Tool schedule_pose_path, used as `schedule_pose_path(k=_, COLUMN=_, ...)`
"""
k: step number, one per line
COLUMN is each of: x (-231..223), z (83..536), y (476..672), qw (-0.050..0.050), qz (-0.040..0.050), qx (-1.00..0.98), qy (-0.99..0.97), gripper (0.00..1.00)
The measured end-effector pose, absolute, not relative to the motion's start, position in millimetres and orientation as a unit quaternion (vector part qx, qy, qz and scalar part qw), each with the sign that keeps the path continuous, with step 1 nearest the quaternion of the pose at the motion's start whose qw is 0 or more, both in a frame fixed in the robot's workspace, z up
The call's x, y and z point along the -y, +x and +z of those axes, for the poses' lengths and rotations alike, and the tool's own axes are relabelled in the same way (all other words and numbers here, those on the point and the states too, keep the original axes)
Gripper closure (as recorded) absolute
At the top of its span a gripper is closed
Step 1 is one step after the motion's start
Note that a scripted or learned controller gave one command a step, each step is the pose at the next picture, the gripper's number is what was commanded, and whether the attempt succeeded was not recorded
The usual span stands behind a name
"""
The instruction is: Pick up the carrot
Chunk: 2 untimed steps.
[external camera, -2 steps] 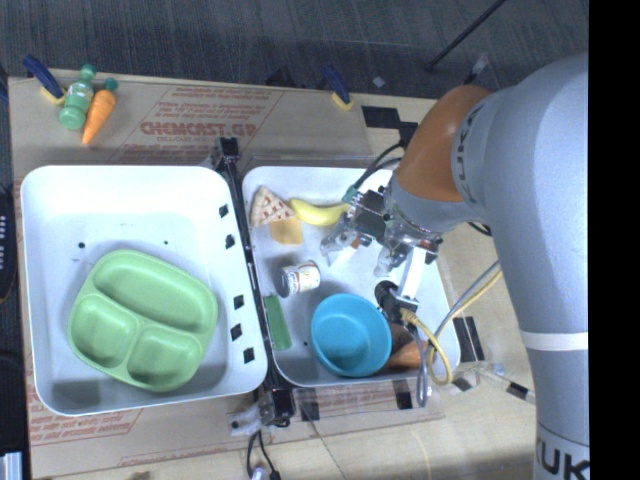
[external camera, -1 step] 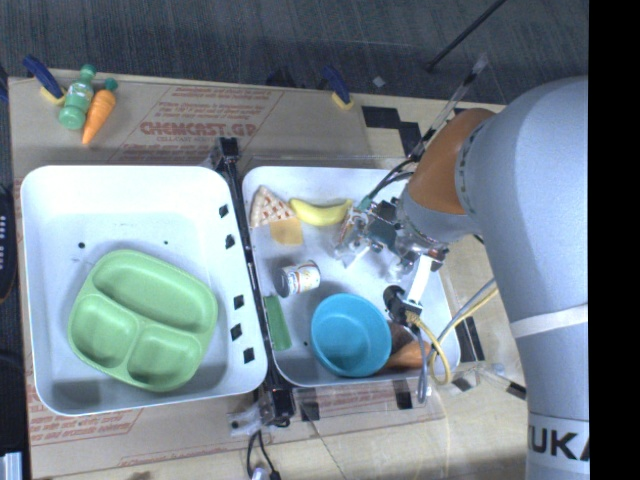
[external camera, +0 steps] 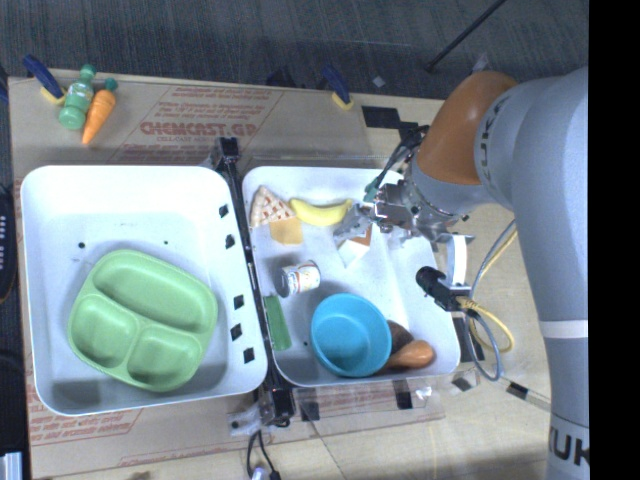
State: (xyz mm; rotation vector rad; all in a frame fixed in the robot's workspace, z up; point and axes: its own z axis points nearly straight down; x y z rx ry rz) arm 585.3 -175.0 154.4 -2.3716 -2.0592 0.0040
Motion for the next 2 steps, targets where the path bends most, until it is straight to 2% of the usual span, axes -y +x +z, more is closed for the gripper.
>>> schedule_pose_path(k=1, x=123, z=88, y=581.5, qw=0.006, qz=0.0040, qx=0.648, qy=-0.761, gripper=0.00)
schedule_pose_path(k=2, x=97, z=91, y=649.1, qw=0.003, qz=0.0044, qx=0.681, qy=-0.733, gripper=0.00)
